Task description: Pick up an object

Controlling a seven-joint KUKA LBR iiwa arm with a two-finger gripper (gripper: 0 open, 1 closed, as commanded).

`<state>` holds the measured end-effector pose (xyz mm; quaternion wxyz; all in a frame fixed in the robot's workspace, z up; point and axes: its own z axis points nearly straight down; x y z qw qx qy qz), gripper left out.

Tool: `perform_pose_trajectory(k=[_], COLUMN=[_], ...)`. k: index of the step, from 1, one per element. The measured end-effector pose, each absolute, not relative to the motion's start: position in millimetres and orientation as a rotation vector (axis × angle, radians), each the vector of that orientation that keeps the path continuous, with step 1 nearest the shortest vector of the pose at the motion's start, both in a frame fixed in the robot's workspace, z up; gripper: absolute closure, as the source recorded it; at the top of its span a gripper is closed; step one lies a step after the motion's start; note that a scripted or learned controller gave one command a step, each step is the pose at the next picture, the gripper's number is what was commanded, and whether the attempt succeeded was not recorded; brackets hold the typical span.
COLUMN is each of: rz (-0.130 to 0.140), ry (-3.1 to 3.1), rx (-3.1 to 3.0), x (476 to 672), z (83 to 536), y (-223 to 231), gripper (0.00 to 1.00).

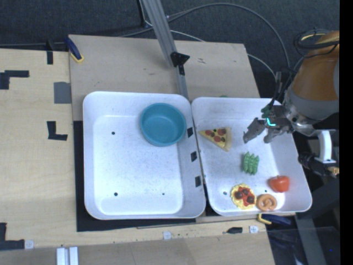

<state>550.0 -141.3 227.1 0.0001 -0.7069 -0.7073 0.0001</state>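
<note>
The right white bin (231, 109) holds a pizza slice (216, 137), a green ridged piece (250, 163), a red piece (279, 183), a small round pizza (242, 196) and an orange ring (267, 202). A blue bowl (162, 124) sits at the back of the left bin (132, 186). My gripper (261, 133) hangs over the right bin, above and a little right of the green piece, right of the pizza slice. Its two dark fingers are spread apart with nothing between them.
A slanted metal pole (165, 35) rises behind the bins. Cables (242, 15) arc across the back. The arm's orange band (317, 76) is at the right edge. A yellow clip (75, 53) sits on the bench's back left corner.
</note>
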Motion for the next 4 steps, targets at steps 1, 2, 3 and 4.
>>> perform_pose_trajectory(k=[1,2,3,4], rz=[0.001,0.005,0.005,-0.005], ry=[-2.222,-2.219,-2.219,-2.227], rx=[-2.221,-2.218,-2.219,-2.228], x=[549.9,541.3,535.2,537.7], z=[227.1,176.1,126.6,92.8], y=[-141.3,-134.4,-142.5,-144.1], gripper=[0.0,0.0,0.0,0.0])
